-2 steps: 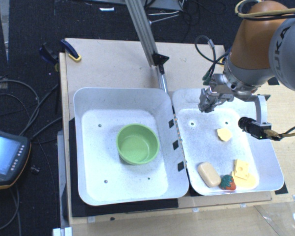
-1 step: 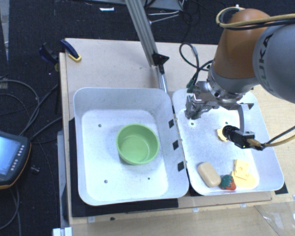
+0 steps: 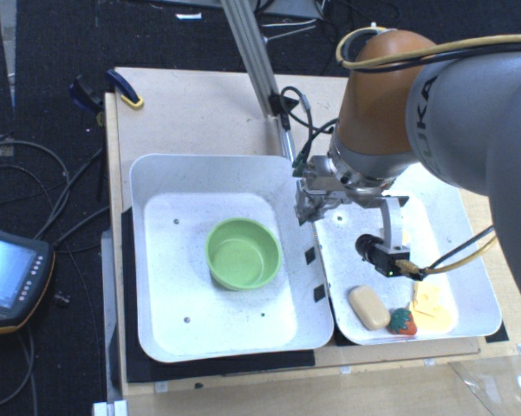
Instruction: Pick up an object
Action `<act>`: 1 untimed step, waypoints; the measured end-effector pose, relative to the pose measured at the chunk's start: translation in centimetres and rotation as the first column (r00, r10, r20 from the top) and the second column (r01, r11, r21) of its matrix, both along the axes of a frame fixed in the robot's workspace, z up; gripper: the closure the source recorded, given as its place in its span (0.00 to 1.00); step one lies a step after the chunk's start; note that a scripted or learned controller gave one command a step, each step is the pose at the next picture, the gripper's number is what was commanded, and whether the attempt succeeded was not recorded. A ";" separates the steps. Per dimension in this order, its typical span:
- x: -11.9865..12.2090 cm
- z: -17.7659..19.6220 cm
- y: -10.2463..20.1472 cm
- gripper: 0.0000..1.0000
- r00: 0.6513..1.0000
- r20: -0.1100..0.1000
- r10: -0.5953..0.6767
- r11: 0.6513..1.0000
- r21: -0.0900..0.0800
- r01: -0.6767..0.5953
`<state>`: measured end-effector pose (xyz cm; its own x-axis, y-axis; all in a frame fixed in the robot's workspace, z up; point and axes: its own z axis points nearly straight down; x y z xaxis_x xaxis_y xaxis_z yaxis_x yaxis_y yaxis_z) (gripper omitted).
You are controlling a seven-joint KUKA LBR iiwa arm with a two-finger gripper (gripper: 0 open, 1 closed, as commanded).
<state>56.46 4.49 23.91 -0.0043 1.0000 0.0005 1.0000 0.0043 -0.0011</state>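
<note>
Gripper (image 3: 316, 204): over the right bin's (image 3: 472, 297) near-left part, beside the divide; whether open or closed cannot be told; nothing seen held. Candidates: tan lump (image 3: 369, 307), red-green piece (image 3: 403, 321), yellow piece (image 3: 433, 306) at that bin's front; green bowl (image 3: 243, 253) in left bin (image 3: 156, 232). Step judged: approach. Next: align above one, descend.

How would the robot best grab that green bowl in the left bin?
Probably by the rim: the bowl stands upright and open, alone in its bin. Come straight down, one finger inside, one outside the wall. The near-right rim lies closest to the tool.
</note>
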 end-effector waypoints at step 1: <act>-0.8 -1.2 5.1 1.00 1.000 0.000 0.001 1.000 0.000 -0.001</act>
